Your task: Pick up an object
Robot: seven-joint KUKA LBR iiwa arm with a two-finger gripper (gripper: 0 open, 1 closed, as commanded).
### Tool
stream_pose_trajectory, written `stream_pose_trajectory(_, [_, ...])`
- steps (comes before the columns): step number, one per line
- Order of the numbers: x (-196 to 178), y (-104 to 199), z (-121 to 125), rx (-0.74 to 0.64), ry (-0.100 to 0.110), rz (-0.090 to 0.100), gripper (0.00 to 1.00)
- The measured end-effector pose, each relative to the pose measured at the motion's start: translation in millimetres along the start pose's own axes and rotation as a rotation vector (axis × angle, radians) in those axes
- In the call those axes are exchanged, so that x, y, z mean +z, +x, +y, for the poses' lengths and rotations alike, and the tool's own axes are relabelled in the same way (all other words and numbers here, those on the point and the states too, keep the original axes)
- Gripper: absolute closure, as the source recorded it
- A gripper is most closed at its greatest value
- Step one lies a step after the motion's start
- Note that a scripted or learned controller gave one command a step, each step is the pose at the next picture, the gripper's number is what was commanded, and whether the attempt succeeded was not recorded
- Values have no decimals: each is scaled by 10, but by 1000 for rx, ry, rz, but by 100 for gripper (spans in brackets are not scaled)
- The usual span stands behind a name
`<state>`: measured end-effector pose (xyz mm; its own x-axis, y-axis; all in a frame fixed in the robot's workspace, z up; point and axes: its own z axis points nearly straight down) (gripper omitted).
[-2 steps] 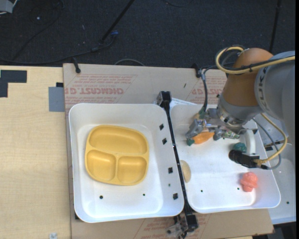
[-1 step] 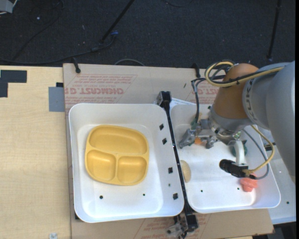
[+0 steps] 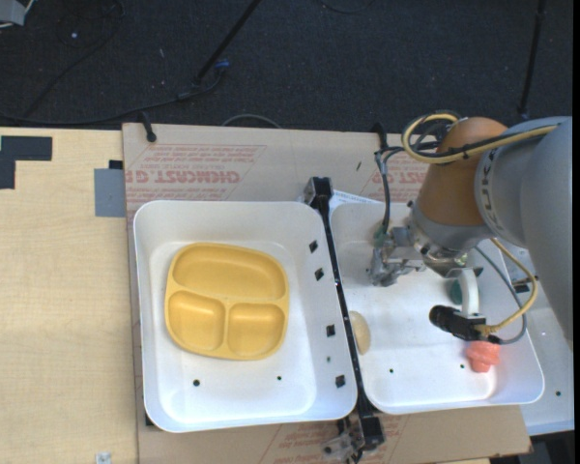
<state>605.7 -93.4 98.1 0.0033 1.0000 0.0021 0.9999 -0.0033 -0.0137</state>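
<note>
left bin [image 3: 155, 259]: held a smooth yellow plastic plate [image 3: 228, 300] with three dips | middle: a pale round thing [image 3: 360, 333] lay in the right bin [image 3: 522, 390] by the wall | gripper [image 3: 387, 271]: low in the right bin, I could not tell its state | far right: a small pink toy [image 3: 481, 357], looked light and squishy, best pinched across its middle
</note>
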Motion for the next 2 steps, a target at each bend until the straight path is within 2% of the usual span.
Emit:
stream_pose_trajectory(1, [-605, -18, -17, 0, -12, -2, 100])
stream_pose_trajectory(2, [-1012, 9, -43, -5, -11, -2, 100])
